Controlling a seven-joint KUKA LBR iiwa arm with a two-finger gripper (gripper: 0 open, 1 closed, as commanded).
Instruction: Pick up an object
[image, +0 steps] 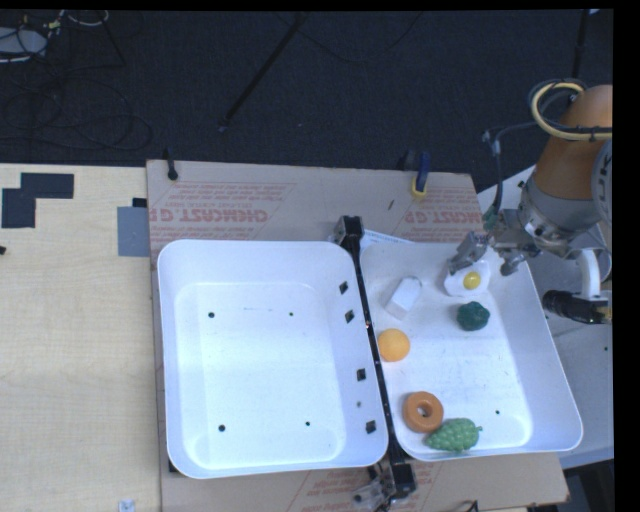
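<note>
Two bins and six small objects.

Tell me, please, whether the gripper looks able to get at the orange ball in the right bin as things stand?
Probably yes. The orange ball lies alone on the bin floor, apart from the white block and the donut, with open space above it. The gripper hovers over the same bin.

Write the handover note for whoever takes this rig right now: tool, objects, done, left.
Tool: at the right bin's far edge, by the fried egg toy; grip state unclear, nothing seen held.
Also in the right bin: white block, dark green piece, orange ball, donut, green grapes.
Done: no pick confirmed.
Left: grasp one object and lift it.
</note>
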